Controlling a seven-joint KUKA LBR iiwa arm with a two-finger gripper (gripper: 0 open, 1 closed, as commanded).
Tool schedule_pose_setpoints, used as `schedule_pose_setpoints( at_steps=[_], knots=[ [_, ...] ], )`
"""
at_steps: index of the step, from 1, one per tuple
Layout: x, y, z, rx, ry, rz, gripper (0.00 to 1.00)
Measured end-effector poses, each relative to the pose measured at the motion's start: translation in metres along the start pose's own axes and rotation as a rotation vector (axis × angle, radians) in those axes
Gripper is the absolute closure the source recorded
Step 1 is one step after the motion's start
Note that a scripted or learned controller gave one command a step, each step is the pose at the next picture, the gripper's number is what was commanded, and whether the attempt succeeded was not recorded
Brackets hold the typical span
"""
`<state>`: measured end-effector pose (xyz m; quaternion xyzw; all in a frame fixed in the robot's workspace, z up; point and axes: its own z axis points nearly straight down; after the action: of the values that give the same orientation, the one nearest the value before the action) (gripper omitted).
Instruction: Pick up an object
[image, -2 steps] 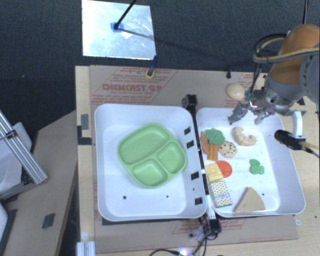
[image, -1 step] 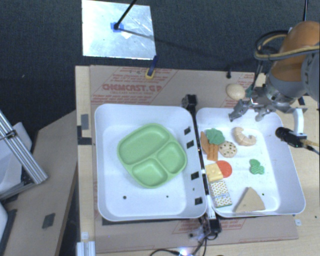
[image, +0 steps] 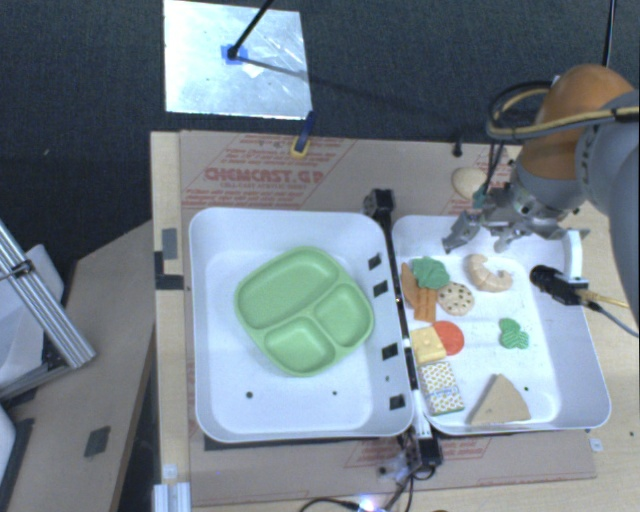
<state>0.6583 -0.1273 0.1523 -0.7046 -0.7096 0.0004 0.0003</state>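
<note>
While the hand (image: 487, 230) is hovering parted and holding nothing just above the croissant (image: 489, 272) in the right bin (image: 585, 370), the approach step is running; next it needs lowering astride that croissant.

Both bins (image: 290, 228) are plain white. The left one's got a pale green divided plate (image: 304, 310). The right one's a mix: tan cookie (image: 456, 297) with dark specks, red disc (image: 449, 337), yellow block (image: 428, 345), orange sticks (image: 418, 296), green leafy bits (image: 431, 271), a cracker (image: 441, 387) dotted blue-green, and a beige wedge (image: 499, 402). Desk (image: 270, 172) is tan with red lettering.
</note>
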Motion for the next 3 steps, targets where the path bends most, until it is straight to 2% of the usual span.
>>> schedule_pose_setpoints(
  at_steps=[1, 2, 3],
  knots=[
    [0.0074, 0.0079, 0.0506, -0.001, 0.0, 0.0, 0.0],
    [0.0077, 0.0136, 0.0601, -0.018, -0.004, -0.003, 0.0],
    [0.0078, 0.0128, 0.0513, -0.016, -0.003, -0.003, 1.0]
  ],
)
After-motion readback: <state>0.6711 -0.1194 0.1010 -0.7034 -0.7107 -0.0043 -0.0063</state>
